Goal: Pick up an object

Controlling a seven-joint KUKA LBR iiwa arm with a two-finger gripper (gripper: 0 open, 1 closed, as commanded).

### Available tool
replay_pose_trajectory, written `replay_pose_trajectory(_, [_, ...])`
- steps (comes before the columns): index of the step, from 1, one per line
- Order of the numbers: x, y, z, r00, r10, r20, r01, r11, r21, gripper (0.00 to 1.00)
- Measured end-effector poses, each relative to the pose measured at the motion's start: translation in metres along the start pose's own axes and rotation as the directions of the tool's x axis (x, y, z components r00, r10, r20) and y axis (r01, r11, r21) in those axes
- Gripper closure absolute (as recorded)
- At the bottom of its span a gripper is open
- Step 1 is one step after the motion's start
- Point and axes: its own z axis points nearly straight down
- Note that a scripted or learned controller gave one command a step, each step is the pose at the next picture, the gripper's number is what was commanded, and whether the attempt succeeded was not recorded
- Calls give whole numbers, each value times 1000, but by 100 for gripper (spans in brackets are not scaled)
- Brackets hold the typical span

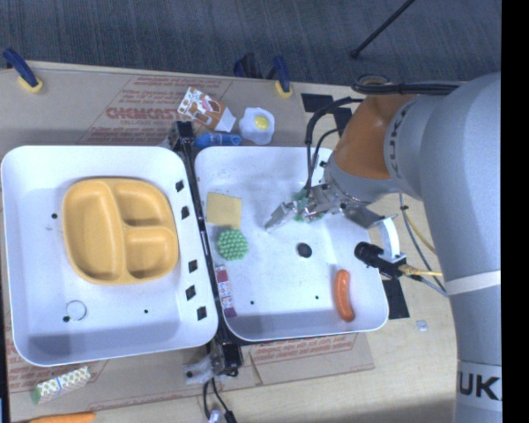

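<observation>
My gripper hangs over the middle of the right bin, reaching in from the right, its tips pointing left and down. The fingers look shut, with nothing between them. A pale yellow square block lies just left of the tips, and a green bumpy ball sits below that block. An orange-red sausage-shaped piece lies near the bin's right front corner. Right of and below the tips, a small dark object rests on the bin floor.
The left bin holds a yellow divided tray and a small clear ring. Behind the bins lie a snack packet, a blue object and a yellow-white piece. A wrapped candy lies at the front left.
</observation>
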Motion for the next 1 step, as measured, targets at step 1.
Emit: replay_pose_trajectory(1, [39, -74, 1, 1000, -8, -4, 8, 1000, 6, 0])
